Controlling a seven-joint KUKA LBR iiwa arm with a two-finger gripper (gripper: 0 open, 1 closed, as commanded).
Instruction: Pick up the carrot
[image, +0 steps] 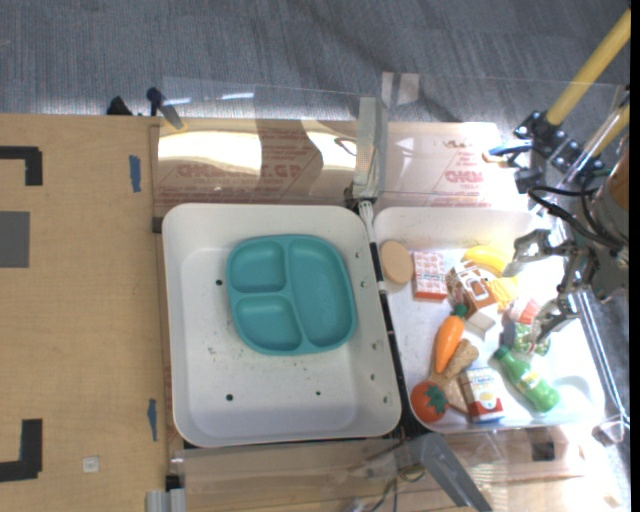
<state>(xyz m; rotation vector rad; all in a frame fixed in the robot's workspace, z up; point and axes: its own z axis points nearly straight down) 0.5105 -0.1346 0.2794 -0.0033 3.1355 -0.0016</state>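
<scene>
**Over right bin: claw spread, carrot untouched**

Over the right side of the right white bin (405, 385), the claw (546, 285) hangs with fingers spread wide, nothing between them. Orange plastic carrot with green top (449, 341) lies tilted near the bin's middle, left of the claw and apart from it, beside a red toy tomato (430, 400) and green toy bottle (527, 381). Left bin (190, 390) holds a teal divided plate (291, 292).
</scene>
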